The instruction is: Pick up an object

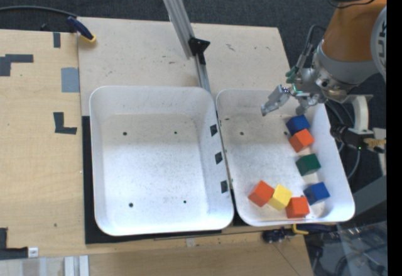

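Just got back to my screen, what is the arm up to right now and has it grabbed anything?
The arm's tool hangs over the upper part of the right bin, with nothing visibly in it. All seven blocks lie in that bin: a blue block and an orange block nearest the tool, a green block below them, and four more clustered at the near edge. Nothing looks picked up yet.

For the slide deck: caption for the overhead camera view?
Gripper hovering over the right bin, seven coloured blocks along its right and near edges.
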Available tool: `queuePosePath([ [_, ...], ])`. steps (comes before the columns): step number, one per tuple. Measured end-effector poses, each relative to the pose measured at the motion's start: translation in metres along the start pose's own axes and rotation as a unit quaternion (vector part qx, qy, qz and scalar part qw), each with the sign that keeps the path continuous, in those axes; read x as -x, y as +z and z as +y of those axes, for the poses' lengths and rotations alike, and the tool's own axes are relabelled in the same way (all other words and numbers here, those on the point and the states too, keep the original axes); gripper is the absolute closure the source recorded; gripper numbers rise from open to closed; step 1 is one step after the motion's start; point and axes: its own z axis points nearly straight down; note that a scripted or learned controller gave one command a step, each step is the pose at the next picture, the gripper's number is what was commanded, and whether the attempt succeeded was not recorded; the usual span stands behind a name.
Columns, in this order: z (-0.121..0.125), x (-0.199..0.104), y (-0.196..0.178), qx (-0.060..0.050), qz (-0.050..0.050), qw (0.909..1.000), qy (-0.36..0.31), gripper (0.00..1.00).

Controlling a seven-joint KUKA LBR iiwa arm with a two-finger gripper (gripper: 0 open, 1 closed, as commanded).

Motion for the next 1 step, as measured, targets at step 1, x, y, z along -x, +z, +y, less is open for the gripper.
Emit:
queuePosePath([
  [1,-0.0092,0.0051,0.0515,-0.003,0.000,1.0000,0.001,0.00],
])
